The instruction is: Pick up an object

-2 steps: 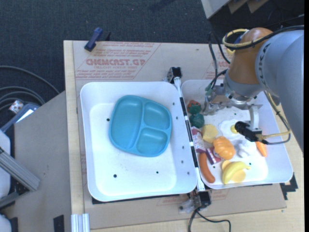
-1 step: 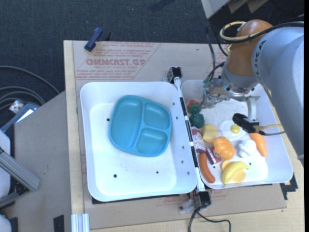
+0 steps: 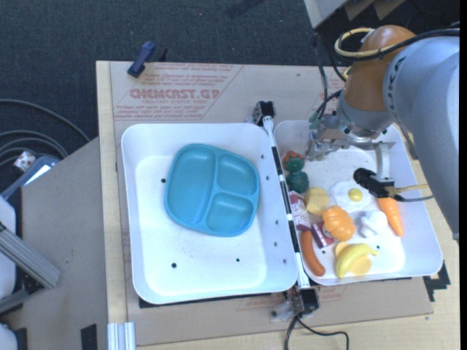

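The right bin point(image 3: 419, 257) holds several toy foods. They include a green piece point(image 3: 295, 174), a small red piece point(image 3: 290, 155), a yellow chunk point(image 3: 317, 199) and a fried egg point(image 3: 350, 194). Nearer the front are an orange pumpkin-like piece point(image 3: 338, 222), a carrot point(image 3: 392, 216), a white piece point(image 3: 373, 223), a banana point(image 3: 355, 259) and a red sausage point(image 3: 311, 254). My gripper point(image 3: 319, 146) is low over the bin's far left part, just right of the red and green pieces. Nothing shows between its tips.
The left bin point(image 3: 146, 268) holds a blue divided plate point(image 3: 213, 189). A black clip point(image 3: 264, 111) sits at the far end of the rims where the bins meet. A blue object point(image 3: 141, 58) lies on the board's far left corner. The grey arm covers the right bin's far right side.
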Available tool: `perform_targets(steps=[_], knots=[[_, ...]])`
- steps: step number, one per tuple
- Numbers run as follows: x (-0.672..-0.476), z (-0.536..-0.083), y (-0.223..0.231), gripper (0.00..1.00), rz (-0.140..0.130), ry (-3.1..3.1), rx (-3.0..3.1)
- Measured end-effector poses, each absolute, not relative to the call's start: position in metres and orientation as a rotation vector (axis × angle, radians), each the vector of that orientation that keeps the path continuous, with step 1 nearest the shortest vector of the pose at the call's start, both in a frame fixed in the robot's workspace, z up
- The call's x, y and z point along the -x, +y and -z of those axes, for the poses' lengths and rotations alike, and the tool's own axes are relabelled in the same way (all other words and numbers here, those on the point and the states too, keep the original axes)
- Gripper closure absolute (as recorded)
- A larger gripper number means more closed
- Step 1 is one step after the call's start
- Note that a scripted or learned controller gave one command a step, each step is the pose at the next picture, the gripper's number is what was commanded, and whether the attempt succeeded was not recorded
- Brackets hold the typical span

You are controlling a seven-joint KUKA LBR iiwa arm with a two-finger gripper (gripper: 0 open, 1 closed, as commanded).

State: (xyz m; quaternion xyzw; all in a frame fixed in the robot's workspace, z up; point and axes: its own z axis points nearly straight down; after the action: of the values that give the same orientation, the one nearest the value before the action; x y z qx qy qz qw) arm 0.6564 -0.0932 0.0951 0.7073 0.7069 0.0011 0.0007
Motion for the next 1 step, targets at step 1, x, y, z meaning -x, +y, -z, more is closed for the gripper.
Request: perform_targets(steps=[1], knots=[[-0.6568,-0.1052,-0.0931,1.0,-0.006,2.219,-2.221]])
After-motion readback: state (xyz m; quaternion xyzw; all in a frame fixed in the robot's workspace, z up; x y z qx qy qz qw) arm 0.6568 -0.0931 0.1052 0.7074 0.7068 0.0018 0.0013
